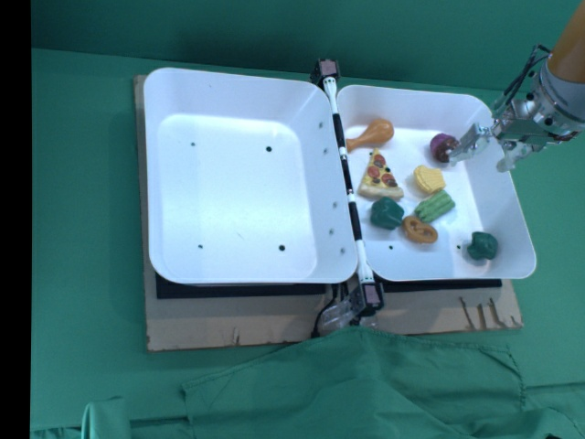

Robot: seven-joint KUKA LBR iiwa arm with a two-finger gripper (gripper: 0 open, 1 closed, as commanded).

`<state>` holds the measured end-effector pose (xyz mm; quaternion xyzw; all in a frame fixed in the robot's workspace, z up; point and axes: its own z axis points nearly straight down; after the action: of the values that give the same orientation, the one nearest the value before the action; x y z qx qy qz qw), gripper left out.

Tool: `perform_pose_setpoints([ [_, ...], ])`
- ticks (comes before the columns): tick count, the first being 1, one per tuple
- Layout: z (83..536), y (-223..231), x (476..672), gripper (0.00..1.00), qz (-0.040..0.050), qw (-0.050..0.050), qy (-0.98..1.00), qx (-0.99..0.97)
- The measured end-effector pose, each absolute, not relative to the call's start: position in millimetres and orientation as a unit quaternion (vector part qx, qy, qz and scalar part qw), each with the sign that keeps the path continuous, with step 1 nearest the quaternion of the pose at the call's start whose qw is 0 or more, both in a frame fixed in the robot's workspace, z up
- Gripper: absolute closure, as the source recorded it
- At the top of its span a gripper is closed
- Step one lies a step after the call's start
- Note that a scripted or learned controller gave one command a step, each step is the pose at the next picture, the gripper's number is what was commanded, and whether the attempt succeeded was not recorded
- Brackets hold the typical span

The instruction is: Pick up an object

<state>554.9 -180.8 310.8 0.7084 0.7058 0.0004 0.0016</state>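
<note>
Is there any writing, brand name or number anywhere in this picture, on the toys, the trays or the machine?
None can be read.
The toy foods, such as the pizza slice and the chicken drumstick, bear no lettering.
The two white bins show dark holes, no print.
The gripper and the cardboard sheet show no legible label at this size.

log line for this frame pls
gripper: open, over right bin | nearest: purple toy | held: nothing | left bin: no toys
</note>
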Motion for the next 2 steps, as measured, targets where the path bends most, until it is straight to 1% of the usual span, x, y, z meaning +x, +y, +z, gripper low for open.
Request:
perform_pose_setpoints([
  [1, 216.3, -151.1, 581.7, 0.0, -0.001, -0.001, 0.707, 0.707],
  [2, 208.0, -129.0, 603.9, 0.0, 0.0016, 0.005, 0.707, 0.707],
])
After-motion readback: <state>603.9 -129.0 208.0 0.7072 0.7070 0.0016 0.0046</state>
